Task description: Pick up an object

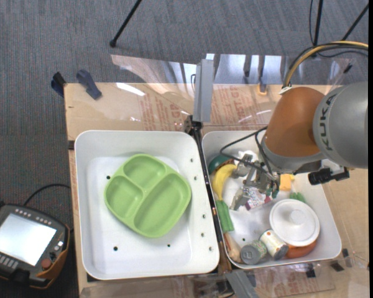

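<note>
My arm (317, 126) reaches in from the right and hangs over the right bin (333, 228), with the orange band sitting above the wrist. My gripper (253, 188) is low over the middle of that bin, pointing down and to the left into the clutter. I cannot tell how it is set, and nothing shows clearly held in it; the metal parts and the small things beneath them blur together there.

Under and around the gripper lie the things I might pick. A yellow banana (222, 179) curves along the bin's left side, just beside a dark green round piece (219, 164) at its upper end. A long green stick-like item (225, 216) lies along the left wall below the banana. To the lower right sits a white lidded pot (294, 221), resting on an orange dish (300, 249). Just left of that, near the front wall, are a small cup lying on its side (274, 242) and a grey-green can (254, 252), touching each other.

The left bin (90, 228) holds a light green divided plate (148, 194), lying flat near its middle.
</note>
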`<state>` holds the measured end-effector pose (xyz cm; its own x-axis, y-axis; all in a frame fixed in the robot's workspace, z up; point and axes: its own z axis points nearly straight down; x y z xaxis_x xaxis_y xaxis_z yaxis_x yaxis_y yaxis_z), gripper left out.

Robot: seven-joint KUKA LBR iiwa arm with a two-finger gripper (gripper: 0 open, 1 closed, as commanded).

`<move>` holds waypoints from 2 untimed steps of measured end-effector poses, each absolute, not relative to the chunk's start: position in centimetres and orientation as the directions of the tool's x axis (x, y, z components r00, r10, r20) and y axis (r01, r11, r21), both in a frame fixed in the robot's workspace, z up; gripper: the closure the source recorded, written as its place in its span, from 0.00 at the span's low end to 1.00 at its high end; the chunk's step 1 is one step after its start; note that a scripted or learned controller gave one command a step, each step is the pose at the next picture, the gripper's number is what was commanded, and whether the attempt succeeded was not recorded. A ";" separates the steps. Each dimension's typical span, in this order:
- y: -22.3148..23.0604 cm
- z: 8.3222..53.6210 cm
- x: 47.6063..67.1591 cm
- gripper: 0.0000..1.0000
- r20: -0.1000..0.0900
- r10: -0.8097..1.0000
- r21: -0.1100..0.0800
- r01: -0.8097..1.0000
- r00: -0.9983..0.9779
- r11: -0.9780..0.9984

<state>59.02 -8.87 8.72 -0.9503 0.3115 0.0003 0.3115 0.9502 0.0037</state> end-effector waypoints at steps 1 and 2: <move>-11.2 8.7 55.9 0.00 0.002 0.418 0.001 0.418 -0.909 0.909; -8.5 8.6 55.1 0.00 0.004 0.618 -0.001 0.618 -0.786 0.786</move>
<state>55.10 -8.52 8.63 -0.7862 0.6179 0.0036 0.6179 0.7862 -0.0012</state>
